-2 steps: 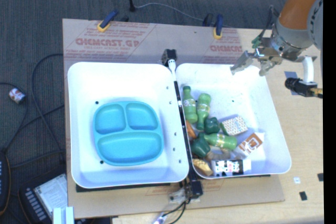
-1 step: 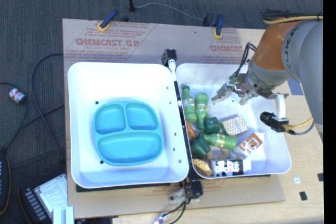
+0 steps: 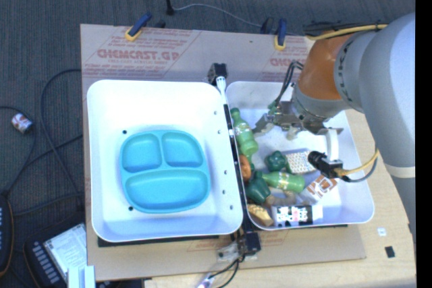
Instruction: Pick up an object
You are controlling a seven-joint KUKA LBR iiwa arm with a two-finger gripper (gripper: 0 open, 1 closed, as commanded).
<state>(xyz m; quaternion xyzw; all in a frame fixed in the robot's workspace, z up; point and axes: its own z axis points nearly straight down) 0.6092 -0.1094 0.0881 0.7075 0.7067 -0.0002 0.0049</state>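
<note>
The right bin (image 3: 358,209) holds a heap of small objects along its left and front sides. Among them are a light green bottle (image 3: 244,137), a dark green toy (image 3: 275,160), a green and yellow bottle (image 3: 284,180), a dotted white card (image 3: 298,160) and a black-and-white printed box (image 3: 292,214). My gripper (image 3: 277,128) hangs over the back middle of this bin, just right of the light green bottle and above the dark green toy. It is open, with nothing between its fingers. The grey arm with its orange band (image 3: 320,71) covers the bin's back right corner.
The left bin (image 3: 108,212) holds a blue divided plate (image 3: 164,168). A ridge between the bins runs down the middle (image 3: 231,158). A yellow cable (image 3: 358,172) and a black fitting (image 3: 318,160) hang off the arm over the right bin. Clamps hold the board's back edge.
</note>
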